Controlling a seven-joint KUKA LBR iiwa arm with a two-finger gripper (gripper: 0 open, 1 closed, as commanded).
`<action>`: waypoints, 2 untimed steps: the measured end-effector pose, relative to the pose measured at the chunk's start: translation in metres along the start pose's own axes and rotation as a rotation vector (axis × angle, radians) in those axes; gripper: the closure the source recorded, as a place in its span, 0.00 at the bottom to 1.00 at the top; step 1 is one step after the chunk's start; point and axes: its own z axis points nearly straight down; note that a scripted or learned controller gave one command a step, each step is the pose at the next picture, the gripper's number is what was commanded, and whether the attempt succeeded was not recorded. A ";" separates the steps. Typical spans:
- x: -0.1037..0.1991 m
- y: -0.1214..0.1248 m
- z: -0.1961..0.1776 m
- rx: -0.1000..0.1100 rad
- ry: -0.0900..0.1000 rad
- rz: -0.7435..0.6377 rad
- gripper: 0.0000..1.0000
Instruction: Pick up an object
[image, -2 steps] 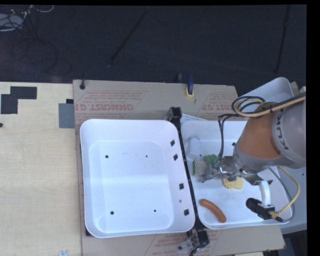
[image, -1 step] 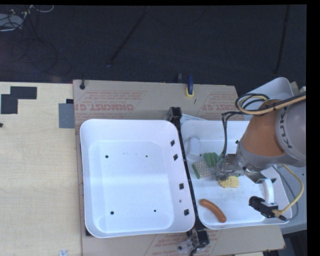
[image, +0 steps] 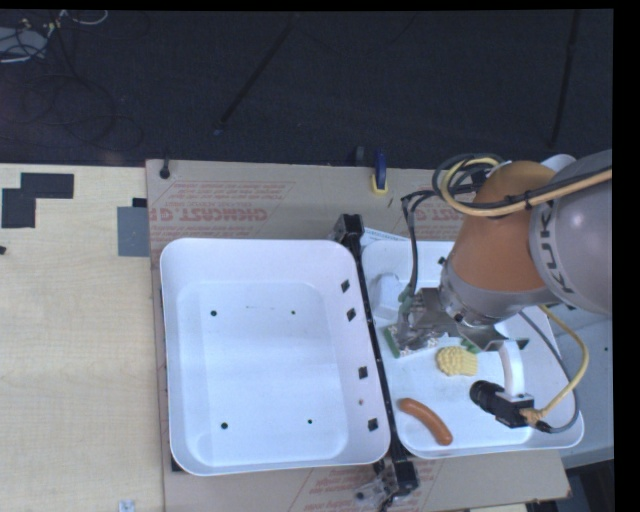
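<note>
Left to right from my feed. Cardboard (image: 240, 205) under the bins carries red print. It's upside down from this angle and I can't read it reliably. Left bin (image: 180, 300): white, shallow, a few small dark dots on the floor.

All candidates sit in the right bin (image: 478, 432):
- Green item (image: 393, 346): small, flat, against the bin's left wall, partly under the gripper (image: 412, 325). I can't tell what it is.
- Sausage (image: 425, 421): orange-brown, curved, lying flat near the front edge, apart from everything else.
- Corn (image: 457, 361): short yellow cob piece with a bumpy surface, mid-bin, just right of the gripper, above and right of the sausage.

Gripper is low in the left part of the right bin, over the green item's upper end. Jaws: can't tell whether open or closed, the wrist blocks my view. I see nothing I could call held.

Arm (image: 585, 250) comes in from the right, grey casing with partial lettering that starts "KU". Orange band (image: 500, 230) sits directly above the wrist, which points down and left into the bin.
</note>
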 end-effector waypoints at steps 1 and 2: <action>0.019 0.029 -0.160 -0.019 -0.001 -0.003 1.00; 0.091 -0.015 -0.202 -0.004 0.001 -0.006 1.00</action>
